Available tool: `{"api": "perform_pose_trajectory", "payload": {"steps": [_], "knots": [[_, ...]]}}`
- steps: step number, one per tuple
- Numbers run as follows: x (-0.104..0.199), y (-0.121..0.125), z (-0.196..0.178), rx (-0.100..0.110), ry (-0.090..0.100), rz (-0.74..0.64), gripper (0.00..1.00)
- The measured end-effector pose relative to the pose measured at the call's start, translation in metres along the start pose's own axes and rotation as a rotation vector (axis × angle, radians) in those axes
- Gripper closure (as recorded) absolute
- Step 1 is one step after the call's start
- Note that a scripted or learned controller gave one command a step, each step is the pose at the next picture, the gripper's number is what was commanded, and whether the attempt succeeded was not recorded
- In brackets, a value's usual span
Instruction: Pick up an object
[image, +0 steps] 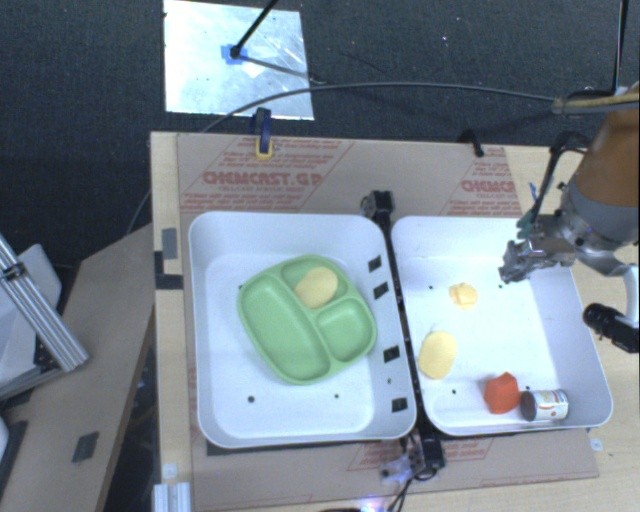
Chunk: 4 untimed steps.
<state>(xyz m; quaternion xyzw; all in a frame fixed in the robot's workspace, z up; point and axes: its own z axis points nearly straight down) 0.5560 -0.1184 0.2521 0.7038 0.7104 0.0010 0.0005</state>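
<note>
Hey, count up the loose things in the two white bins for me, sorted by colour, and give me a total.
Yellow: 3, one on the green plate, a small piece and a rounder piece in the right bin
Green: 1, the divided plate in the left bin
Orange-red: 1, the chunk
White and dark: 1, the small can on its side
Total: 6

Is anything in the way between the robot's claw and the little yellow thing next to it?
Nothing visible. The gripper hangs over the right bin, and only bare white floor lies between it and the small yellow piece.

bright, even light | soft shadows | slight blur - glare on foil sheet (238, 58)
</note>
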Motion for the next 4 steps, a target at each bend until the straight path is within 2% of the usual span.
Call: {"api": "perform_pose_trajectory", "payload": {"steps": [1, 3, 4], "knots": [[0.042, 0.008, 0.007, 0.000, 0.000, 0.001, 1.00], [0.160, 0.020, 0.019, 0.001, 0.001, 0.000, 1.00], [0.211, 0.037, 0.012, -0.002, 0.002, -0.001, 1.00]]}}
